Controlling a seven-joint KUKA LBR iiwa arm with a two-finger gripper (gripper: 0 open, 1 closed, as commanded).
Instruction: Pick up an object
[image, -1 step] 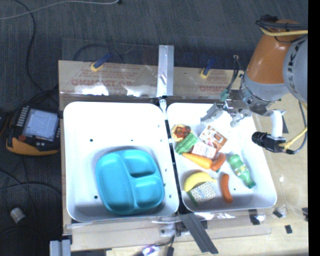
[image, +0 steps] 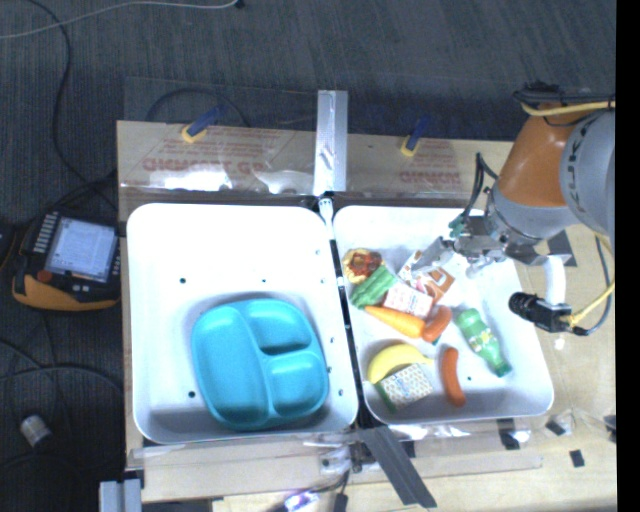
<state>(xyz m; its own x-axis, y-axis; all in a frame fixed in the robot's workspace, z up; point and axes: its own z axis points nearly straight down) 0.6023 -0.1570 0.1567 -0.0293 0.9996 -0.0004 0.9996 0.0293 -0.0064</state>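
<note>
Nearest the camera, just right of the blue tray (image: 260, 362), the banana (image: 392, 357) touches a patterned packet (image: 408, 384), with a sausage (image: 452, 376) beyond them. Further right of the tray and higher lie a carrot (image: 396, 320), a green bottle (image: 482, 342) and a red-and-white carton (image: 410, 298). Farthest, the gripper (image: 470, 247) hovers over the carton's far end (whether it is spread or pinched I cannot tell). Nothing is visibly held. A good pick probably means descending straight onto one separated item, such as the bottle, rather than the crowded centre.
</note>
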